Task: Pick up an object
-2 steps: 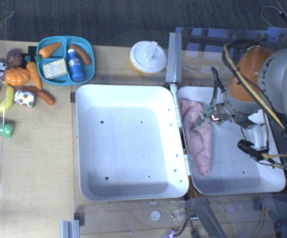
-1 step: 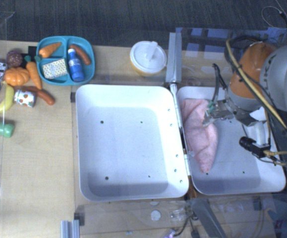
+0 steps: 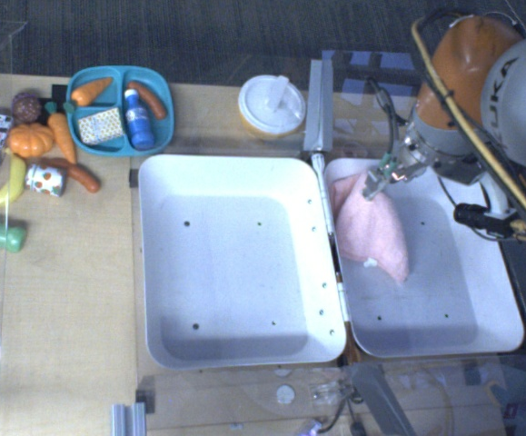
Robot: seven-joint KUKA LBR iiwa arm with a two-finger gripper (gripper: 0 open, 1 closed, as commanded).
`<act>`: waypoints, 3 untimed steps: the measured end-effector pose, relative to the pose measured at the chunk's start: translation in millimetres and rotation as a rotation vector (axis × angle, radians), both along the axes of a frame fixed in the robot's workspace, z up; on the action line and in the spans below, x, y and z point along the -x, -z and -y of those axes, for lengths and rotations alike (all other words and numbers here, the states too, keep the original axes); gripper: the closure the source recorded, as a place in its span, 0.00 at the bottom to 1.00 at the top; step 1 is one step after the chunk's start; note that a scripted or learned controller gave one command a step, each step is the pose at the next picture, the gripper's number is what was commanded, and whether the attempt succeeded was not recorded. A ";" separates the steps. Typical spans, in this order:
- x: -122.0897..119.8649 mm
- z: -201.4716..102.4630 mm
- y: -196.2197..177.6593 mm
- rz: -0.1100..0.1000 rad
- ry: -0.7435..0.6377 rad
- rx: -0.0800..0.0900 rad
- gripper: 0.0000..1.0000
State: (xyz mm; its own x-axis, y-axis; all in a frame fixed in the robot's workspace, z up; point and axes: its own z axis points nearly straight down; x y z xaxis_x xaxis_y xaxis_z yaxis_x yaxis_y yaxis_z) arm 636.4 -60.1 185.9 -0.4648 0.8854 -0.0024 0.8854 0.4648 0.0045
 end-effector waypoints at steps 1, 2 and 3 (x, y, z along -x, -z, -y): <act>0.0 0.1 0.1 0.000 0.000 0.000 0.00; 23.1 51.2 88.7 0.006 0.006 0.001 0.00; -31.6 43.6 96.4 -0.014 0.060 0.000 0.00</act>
State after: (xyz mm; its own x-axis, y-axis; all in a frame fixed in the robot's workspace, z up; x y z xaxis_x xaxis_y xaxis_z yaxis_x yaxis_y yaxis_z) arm 668.0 -103.7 89.5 -0.4113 0.9115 0.0036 0.9115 0.4113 -0.0081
